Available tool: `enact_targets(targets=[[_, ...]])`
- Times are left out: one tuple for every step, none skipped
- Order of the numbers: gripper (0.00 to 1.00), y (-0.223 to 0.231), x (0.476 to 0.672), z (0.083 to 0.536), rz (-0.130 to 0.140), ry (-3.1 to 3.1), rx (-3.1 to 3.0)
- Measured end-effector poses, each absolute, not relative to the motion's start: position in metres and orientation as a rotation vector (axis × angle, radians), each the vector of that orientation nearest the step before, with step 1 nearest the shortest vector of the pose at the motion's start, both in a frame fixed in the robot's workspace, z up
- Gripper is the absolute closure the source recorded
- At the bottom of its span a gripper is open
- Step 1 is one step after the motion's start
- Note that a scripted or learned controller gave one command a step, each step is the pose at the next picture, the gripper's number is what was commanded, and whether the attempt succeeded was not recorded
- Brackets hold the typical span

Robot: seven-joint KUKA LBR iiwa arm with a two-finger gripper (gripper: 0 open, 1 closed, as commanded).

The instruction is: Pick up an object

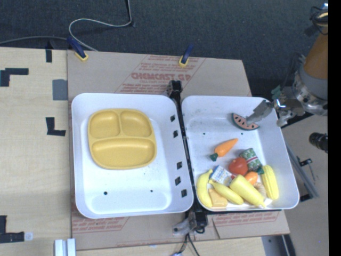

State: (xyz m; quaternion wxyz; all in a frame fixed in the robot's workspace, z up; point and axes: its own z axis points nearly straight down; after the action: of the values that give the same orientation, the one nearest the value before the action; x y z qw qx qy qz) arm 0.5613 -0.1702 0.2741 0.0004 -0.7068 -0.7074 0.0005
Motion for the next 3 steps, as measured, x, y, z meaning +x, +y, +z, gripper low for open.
enact_targets(targets=[[0.0, -0.201, 0.59, 0.146, 0.003, -2.22, -2.219], [0.0, -0.183, 0.583, 0.086, -0.002, -2.225, -2.222], [0.0, -0.145, 0.559, 0.086, -0.002, -2.226, -2.223]])
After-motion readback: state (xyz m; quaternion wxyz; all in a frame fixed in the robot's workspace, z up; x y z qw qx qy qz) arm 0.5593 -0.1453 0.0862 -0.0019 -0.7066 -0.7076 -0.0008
